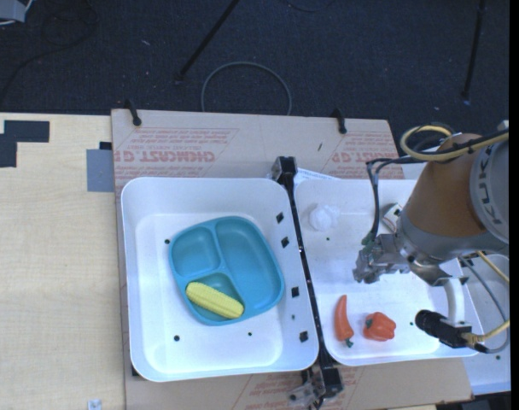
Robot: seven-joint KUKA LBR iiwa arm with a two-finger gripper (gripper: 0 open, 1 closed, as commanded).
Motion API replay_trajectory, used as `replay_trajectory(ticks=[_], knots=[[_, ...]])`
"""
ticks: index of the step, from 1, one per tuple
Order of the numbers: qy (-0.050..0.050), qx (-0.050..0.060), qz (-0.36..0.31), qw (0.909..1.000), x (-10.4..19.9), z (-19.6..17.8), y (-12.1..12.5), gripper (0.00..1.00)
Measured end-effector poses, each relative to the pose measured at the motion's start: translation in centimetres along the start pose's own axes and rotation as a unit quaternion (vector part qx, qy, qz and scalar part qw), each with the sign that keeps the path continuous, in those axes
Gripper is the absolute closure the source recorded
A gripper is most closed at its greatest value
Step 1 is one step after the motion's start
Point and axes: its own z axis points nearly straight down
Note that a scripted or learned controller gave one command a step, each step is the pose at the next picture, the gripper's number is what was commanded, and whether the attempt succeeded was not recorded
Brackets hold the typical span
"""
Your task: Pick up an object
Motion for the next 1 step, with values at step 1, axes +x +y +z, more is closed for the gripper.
replay_trajectory(ticks=[1], knots=[[0.000,0.000,-0.002,1.0000,-0.62,-4.34,0.32,1.00]])
